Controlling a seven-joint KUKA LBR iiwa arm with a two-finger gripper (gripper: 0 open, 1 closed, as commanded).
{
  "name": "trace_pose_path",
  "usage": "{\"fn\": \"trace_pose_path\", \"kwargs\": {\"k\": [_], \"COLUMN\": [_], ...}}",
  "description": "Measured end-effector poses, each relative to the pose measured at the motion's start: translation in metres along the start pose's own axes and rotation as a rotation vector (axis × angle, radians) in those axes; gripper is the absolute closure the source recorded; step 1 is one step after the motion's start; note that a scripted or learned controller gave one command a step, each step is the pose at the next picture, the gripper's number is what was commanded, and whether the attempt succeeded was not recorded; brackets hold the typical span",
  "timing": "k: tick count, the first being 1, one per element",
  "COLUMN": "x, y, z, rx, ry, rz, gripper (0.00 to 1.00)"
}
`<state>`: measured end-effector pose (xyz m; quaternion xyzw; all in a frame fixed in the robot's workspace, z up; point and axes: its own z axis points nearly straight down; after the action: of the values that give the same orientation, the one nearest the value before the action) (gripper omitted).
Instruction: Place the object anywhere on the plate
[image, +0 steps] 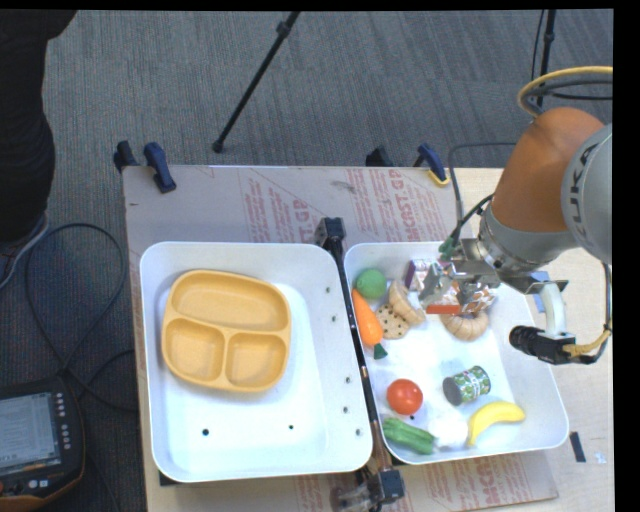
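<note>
Gripper: the gripper (447, 283) is down in the upper part of the right bin (530, 400), among a huddle of toy food; whether it is open or closed I cannot tell, nor whether it has anything.
Nearest things: a croissant (467, 324) just below it, a cookie (391, 321) to its left.
Plate: the yellow plate (227, 328), three compartments, lies in the left bin (250, 440), well apart from the gripper.
Surface: both bins rest on a cardboard-covered bench (260, 205); grey carpet beyond.
Carrot: the carrot (366, 318) lies lengthwise down the frame.
</note>
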<state>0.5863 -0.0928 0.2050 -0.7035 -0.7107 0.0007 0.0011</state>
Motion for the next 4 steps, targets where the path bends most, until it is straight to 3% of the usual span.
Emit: {"fn": "trace_pose_path", "kwargs": {"k": [1, 2, 3, 4], "x": [0.071, 0.07, 0.071, 0.154], "y": [0.059, 0.058, 0.059, 0.059], "z": [-0.065, -0.064, -0.074, -0.11], "rx": [-0.003, -0.001, -0.001, -0.002], "ry": [0.0, -0.001, -0.001, 0.0], "rz": [0.0, 0.0, -0.008, -0.005], "gripper": [1.0, 0.0, 1.0, 1.0]}}
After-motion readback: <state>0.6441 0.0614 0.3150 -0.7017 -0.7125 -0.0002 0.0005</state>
